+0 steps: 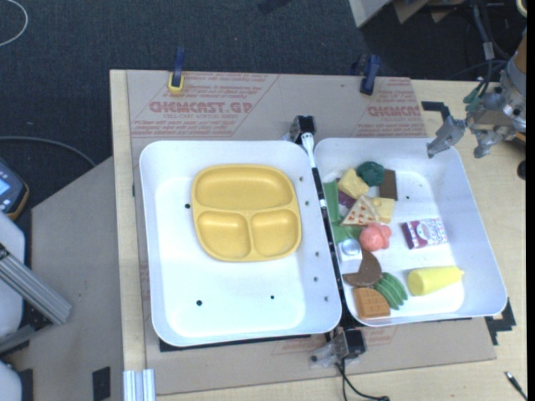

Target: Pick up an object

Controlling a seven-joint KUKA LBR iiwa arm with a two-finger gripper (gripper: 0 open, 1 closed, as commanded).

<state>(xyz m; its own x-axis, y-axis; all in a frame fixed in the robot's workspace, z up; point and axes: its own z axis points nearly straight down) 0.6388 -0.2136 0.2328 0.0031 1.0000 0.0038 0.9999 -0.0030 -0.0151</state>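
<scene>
— Where is your hand sitting right now?

— My two-finger gripper [465,139] is hanging at the far right corner of the right-hand shallow white bin [468,192], just over its rim. The fingers are spreading apart, and nothing is sitting between them.

— What is lying within reach?

— Below and to the left of my hand, a small purple and white packet [423,233] is lying on the bin floor. Farther below, near the bin's front, a yellow plastic cylinder [433,280] is resting on its side. Well to my left, a heap is crowding the bin's left wall: a dark green leafy toy [371,174], a yellow wedge with red dots [360,213], a round pink-red piece [375,237] and a green ridged pickle-like piece [390,288].

— And the other bin?

— Much farther left, the left-hand shallow white bin [167,291] is holding a yellow three-compartment plastic tray [246,210].
</scene>
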